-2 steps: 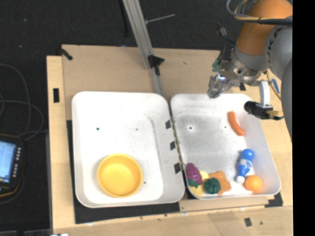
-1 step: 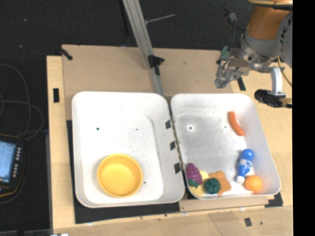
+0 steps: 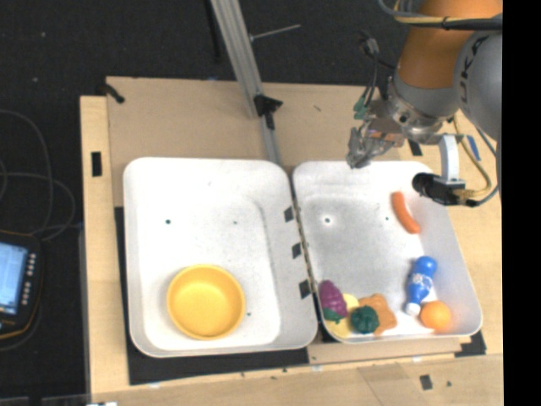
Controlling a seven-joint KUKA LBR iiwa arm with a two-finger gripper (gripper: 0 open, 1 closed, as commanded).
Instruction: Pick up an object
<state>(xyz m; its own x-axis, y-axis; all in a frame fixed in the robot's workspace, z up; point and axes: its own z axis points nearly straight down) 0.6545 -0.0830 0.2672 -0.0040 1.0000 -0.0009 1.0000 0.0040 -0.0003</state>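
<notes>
- Camera view: the likeliest pick, by my judgement, is the orange sausage-shaped piece [image 3: 406,211], lying alone on bare floor near the far right side of the right bin [image 3: 363,227], well apart from everything else.
- The gripper [image 3: 362,155] hangs above the far rim of that bin, with nothing between its fingertips; whether they are spread or pressed together I cannot tell.
- To do the step well, I would come straight down over the piece's middle and close across its narrow width, not along its length.
- Harder picks crowd the near edge: a blue and white bottle-like toy [image 3: 420,282] touching an orange ball [image 3: 436,315], then a dark green lump [image 3: 364,319], an orange block [image 3: 382,309] and a purple piece [image 3: 331,300] packed together.
- The left bin [image 3: 169,201] bears a yellow bowl [image 3: 205,301], wide for a two-finger grasp except at its rim.
</notes>
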